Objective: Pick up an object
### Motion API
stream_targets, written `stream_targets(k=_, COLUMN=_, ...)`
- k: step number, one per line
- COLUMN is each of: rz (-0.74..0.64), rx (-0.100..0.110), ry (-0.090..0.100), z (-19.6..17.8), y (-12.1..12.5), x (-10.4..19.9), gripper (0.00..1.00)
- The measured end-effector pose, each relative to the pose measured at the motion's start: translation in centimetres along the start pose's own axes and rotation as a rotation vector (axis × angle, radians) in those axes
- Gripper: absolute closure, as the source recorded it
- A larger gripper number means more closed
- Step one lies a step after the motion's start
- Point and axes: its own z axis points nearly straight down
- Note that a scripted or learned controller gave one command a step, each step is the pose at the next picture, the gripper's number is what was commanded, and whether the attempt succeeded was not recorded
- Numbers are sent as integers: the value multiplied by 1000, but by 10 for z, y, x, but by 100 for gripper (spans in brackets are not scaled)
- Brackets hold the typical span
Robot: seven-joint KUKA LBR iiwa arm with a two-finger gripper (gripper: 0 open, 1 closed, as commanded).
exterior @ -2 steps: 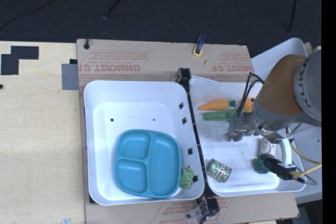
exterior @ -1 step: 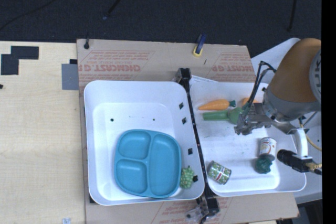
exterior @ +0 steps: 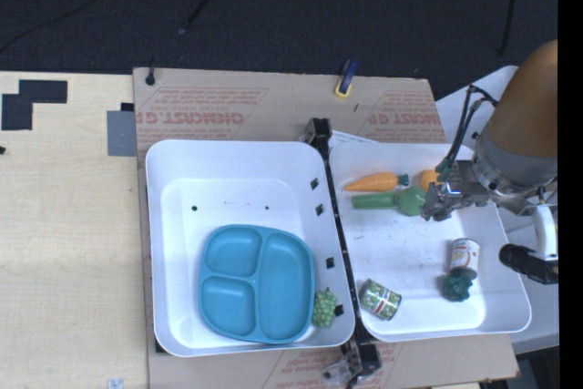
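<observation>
The right bin [exterior: 410, 241] holds an orange carrot [exterior: 372, 183] and, just below it, a long green vegetable [exterior: 383, 201]. My gripper [exterior: 437, 201] hangs low at the right end of that green vegetable, beside a small orange piece [exterior: 426, 179]. Whether anything is held is hidden by the wrist. Lower in the bin, a small can [exterior: 464, 254] stands over a teal lump [exterior: 456, 286]. Near the front wall a green-labelled can [exterior: 380, 299] lies on its side.
The left bin [exterior: 182, 168] contains a blue divided plate [exterior: 255, 282] and a green grape bunch [exterior: 323, 309] wedged at its front right corner. A black divider rail [exterior: 328, 196] runs between the bins. The arm's grey body [exterior: 524, 141] looms over the right bin's right edge.
</observation>
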Motion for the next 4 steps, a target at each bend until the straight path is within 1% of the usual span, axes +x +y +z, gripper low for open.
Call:
stream_targets(k=1, rz=-4, rx=6, ry=2, z=4, y=-13, x=60, gripper=100)
stream_targets(k=2, rz=-4, rx=6, ry=3, z=-5, y=-23, x=112, gripper=100)
stream_targets(k=3, rz=-5, rx=7, ry=2, z=8, y=-29, x=170, gripper=100)
stream_targets(k=4, rz=-5, rx=7, ry=2, z=14, y=-28, x=224, gripper=100)
